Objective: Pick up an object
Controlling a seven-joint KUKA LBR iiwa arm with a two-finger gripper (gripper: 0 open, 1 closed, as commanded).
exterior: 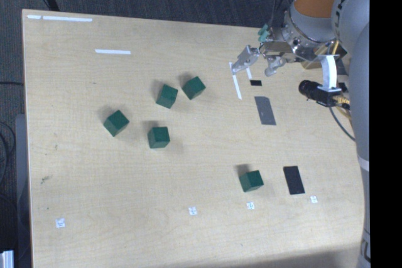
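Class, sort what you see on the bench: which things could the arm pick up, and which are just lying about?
For the job:
gripper
five green cubes, e.g.

Lying about:
grey strip
black strip
white tape

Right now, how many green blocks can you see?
5. One at the left, one just right of it and lower, two close together above the middle, and one alone at lower right. None looks hidden.

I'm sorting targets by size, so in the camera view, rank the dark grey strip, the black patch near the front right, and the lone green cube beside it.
1. Grey strip and black patch: alike, unranked.
2. Green cube: slightly smaller.
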